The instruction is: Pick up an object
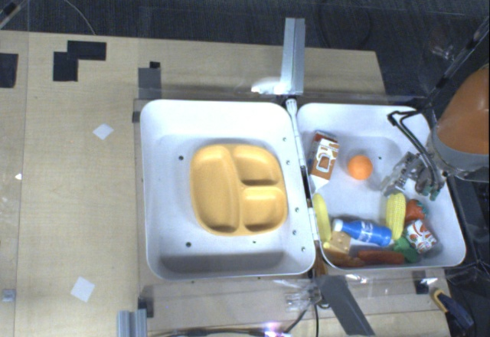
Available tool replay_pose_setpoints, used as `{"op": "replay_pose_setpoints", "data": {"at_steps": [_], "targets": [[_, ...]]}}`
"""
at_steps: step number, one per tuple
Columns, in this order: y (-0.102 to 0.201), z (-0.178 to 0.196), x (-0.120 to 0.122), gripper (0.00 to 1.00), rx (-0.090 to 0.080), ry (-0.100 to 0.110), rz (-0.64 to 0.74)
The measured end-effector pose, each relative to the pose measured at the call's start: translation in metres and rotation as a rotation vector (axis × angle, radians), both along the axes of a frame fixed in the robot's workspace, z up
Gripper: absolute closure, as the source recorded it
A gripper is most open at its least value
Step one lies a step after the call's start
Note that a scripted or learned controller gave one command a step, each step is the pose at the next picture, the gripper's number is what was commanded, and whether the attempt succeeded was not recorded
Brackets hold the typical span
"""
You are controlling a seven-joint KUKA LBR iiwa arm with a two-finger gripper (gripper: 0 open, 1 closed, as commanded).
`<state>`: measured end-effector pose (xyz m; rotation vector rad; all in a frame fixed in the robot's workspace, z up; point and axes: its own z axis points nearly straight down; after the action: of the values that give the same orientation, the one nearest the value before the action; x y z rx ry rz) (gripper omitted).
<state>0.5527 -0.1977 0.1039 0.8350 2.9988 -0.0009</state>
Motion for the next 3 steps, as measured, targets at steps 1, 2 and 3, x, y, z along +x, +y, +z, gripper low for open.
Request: {"op": "replay_pose_setpoints", "data": {"at_steps": [1, 2, 3], "targets": [[-0.008, 0.014, 0.017, 1.00, 0.012, 0.018, -0.301], [-0.008, 0.014, 0.017, 0.00, 0.012, 0.018, -0.300], [-0.007, -0.016, 0.074, 0.00, 0.015, 0.015, -0.500]]}}
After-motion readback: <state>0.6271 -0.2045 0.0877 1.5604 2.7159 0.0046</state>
